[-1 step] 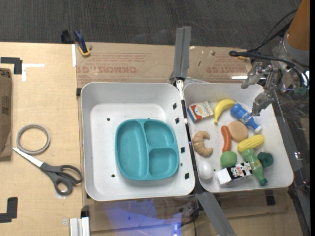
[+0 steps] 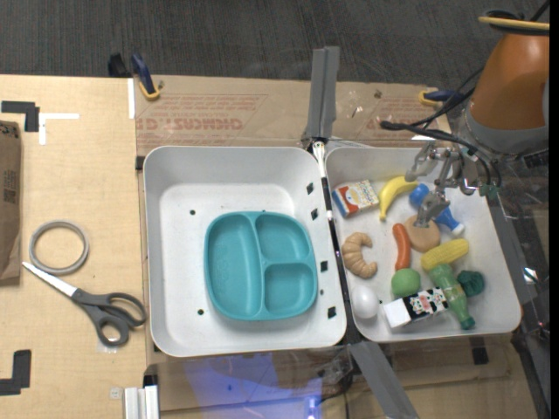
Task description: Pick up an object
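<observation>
Teal divided tray (image 2: 260, 266) in left bin (image 2: 166, 234); toy foods (image 2: 410, 247) in right bin (image 2: 502, 308).

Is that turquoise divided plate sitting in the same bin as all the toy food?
No, the turquoise plate lies alone in the left bin, while the banana and croissant are in the right bin.

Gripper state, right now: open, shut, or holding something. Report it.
Gripper: low in the right bin, over the blue object beside the banana. Open or shut cannot be told, and no object is seen in its grasp.

Glossy plastic tray (image 2: 260, 264), matt wooden bench (image 2: 79, 347), metal scissors (image 2: 87, 299)
</observation>
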`<state>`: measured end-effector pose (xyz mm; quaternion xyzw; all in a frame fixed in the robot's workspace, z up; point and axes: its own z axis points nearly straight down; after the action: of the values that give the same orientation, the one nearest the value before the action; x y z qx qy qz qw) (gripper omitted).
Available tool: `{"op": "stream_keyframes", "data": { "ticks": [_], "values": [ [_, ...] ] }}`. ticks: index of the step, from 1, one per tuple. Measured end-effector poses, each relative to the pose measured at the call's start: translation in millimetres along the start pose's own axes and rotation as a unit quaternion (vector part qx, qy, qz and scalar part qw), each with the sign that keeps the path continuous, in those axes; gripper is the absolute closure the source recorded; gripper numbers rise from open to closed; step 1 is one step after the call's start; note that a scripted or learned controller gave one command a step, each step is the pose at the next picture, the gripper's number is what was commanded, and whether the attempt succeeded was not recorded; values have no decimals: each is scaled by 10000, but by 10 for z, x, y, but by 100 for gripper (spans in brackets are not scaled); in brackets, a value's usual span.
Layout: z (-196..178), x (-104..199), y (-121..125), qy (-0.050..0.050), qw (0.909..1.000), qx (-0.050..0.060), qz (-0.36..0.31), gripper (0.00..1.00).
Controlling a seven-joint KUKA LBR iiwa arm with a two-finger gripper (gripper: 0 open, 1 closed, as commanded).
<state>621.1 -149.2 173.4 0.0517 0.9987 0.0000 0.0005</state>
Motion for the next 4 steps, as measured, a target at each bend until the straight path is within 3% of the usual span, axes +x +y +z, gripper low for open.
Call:
{"op": "stream_keyframes", "data": {
  "ticks": [1,2,3,4],
  "values": [
    [807,263,357,-11,10000,3,-88,0],
    [704,248,366,-35,9999,9,-105,100],
    [-1262,124,111,-18,9978,3,659,100],
    [-1261,124,113,-16,9978,2,658,0]
  ]
}}
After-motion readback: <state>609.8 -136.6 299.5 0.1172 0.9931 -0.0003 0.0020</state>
